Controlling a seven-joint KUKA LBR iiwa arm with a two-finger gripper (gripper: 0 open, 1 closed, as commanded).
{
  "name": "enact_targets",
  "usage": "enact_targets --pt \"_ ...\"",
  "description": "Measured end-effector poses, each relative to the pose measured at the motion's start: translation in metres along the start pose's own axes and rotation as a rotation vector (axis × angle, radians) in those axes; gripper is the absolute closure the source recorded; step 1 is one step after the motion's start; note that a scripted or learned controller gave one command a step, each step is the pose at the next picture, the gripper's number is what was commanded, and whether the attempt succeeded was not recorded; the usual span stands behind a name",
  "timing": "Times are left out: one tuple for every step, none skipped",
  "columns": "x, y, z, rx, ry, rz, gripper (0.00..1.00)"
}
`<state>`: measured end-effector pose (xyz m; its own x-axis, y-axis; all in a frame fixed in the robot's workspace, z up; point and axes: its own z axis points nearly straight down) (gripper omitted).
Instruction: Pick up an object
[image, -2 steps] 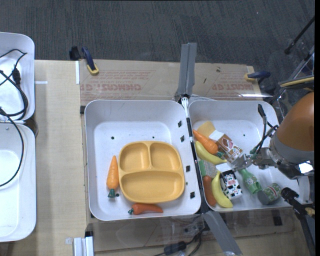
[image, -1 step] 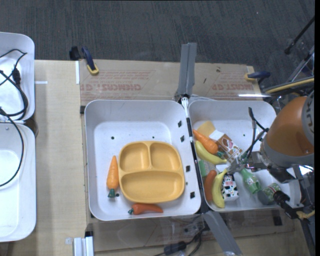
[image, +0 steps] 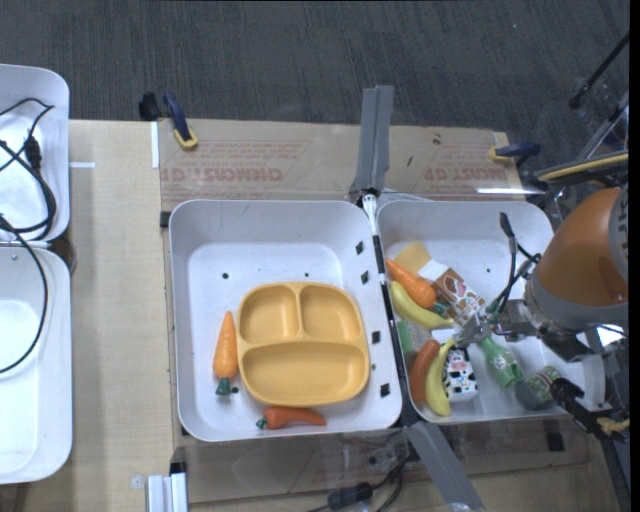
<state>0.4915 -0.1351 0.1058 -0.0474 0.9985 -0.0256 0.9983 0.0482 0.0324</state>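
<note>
My gripper (image: 473, 327) hangs low in the right bin (image: 470, 212), its metal fingers pointing left over the pile of toy food. Just below the fingertips stands a small black-and-white carton (image: 459, 375). A yellow banana (image: 413, 307) and an orange carrot (image: 411, 282) lie left of the tips, with a brown-and-white packet (image: 450, 286) above them. A second banana (image: 437, 385) and a red sausage-like piece (image: 421, 368) lie at the bin's lower left. Nothing is visibly between the fingers.
Green items (image: 500, 362) lie under the wrist at the right bin's lower right. The left bin (image: 200, 300) holds a yellow divided plate (image: 303, 343), a carrot (image: 226, 345) on its left and another carrot (image: 293, 417) below it. Black cables run beside the arm.
</note>
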Motion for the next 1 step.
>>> enact_targets --pt "0.0053 -0.0001 0.0003 -0.002 -0.002 0.175 0.00"
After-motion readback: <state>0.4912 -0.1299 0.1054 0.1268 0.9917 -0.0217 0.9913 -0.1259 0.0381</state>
